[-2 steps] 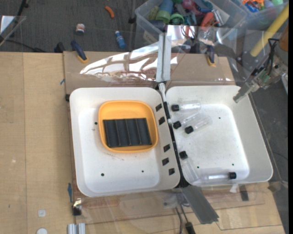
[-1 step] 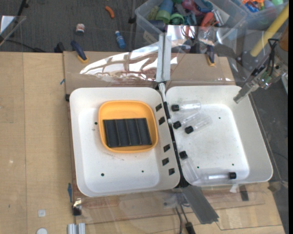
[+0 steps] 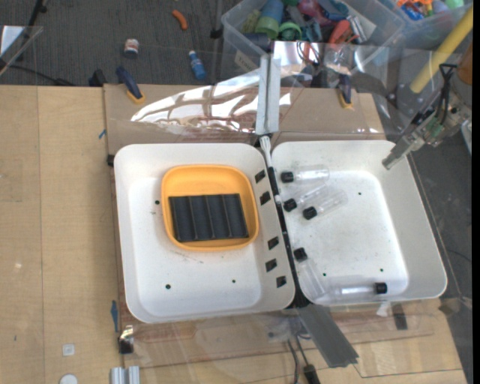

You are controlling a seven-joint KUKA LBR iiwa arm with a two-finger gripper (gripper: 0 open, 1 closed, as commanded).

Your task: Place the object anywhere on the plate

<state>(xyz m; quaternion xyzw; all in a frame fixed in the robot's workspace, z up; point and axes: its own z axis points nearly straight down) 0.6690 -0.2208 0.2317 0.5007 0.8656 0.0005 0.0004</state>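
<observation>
An orange plate (image 3: pixel 208 180) sits in the left white bin (image 3: pixel 142 277). A black ribbed block (image 3: pixel 208 217) lies flat on the plate, covering most of its middle. My gripper (image 3: pixel 396 155) hangs at the far right corner of the right bin (image 3: pixel 420 262), above its rim and well away from the plate and the block. Nothing shows in it. The wrist behind it is blurred against clutter.
Three clear tubes with black caps lie in the right bin: one at the back left (image 3: pixel 306 175), one just below it (image 3: pixel 322 202), one along the front wall (image 3: pixel 360 289). Black clips (image 3: pixel 271 244) line the divider between the bins. A clear tub of toys (image 3: pixel 315 22) stands behind.
</observation>
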